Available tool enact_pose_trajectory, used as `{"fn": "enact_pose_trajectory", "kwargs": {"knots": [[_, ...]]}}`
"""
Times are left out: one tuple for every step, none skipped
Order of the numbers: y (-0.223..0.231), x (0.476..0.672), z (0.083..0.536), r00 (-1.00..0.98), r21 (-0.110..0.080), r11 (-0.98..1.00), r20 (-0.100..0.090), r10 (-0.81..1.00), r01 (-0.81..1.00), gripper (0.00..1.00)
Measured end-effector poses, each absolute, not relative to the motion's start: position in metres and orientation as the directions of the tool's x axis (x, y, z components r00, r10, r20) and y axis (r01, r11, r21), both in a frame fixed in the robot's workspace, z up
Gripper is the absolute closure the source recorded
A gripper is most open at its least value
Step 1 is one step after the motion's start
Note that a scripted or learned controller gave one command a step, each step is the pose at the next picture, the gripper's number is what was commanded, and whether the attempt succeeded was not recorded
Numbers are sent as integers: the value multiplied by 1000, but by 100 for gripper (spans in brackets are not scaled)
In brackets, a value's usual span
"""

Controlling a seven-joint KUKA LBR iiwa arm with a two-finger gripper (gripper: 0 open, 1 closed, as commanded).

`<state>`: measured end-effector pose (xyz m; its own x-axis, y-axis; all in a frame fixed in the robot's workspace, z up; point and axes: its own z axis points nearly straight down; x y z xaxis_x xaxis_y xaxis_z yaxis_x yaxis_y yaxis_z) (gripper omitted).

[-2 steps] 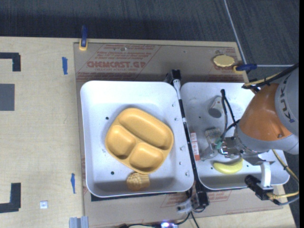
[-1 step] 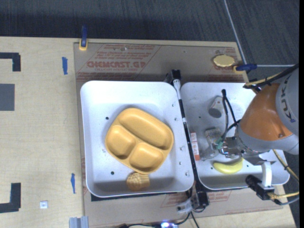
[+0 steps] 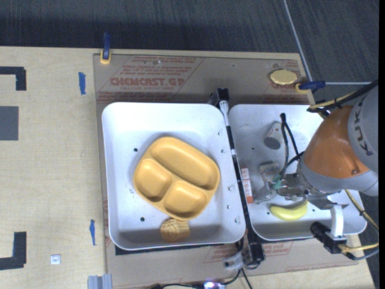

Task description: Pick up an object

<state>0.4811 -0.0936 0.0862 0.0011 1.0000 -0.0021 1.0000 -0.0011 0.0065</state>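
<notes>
**Arm low over the banana in the right bin**

We see two shallow white plastic bins side by side on a cardboard-covered bench. The left bin (image 3: pixel 117 161) holds a yellow three-compartment plastic tray (image 3: pixel 175 176), lying at a slant near its middle, and a small tan ridged object (image 3: pixel 174 228) just beside the tray's lower edge, close to the bin's near wall. The right bin (image 3: pixel 252 122) holds a yellow plastic banana (image 3: pixel 289 211), a small grey cup-like object (image 3: pixel 272 141) nearer the far wall, and a small object with green marks (image 3: pixel 269 174) that is too indistinct for us to name.

The banana lies flat on the bin floor toward the near side, its curve opening upward in the view, glossy and uniform in colour. The grey arm with its orange band (image 3: pixel 334 152) reaches in from the right, and the gripper (image 3: pixel 289 189) sits just above the banana, close to or touching it. We cannot tell how the gripper is set, or whether it grasps anything.
</notes>
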Motion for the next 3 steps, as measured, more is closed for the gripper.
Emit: {"fn": "enact_pose_trajectory", "kwargs": {"knots": [[-93,481,86,2,7,-2,-3,1000,1000,0],[-96,481,86,-1,6,1,0,1000,1000,0],[-95,481,86,0,6,0,-1,1000,1000,0]]}}
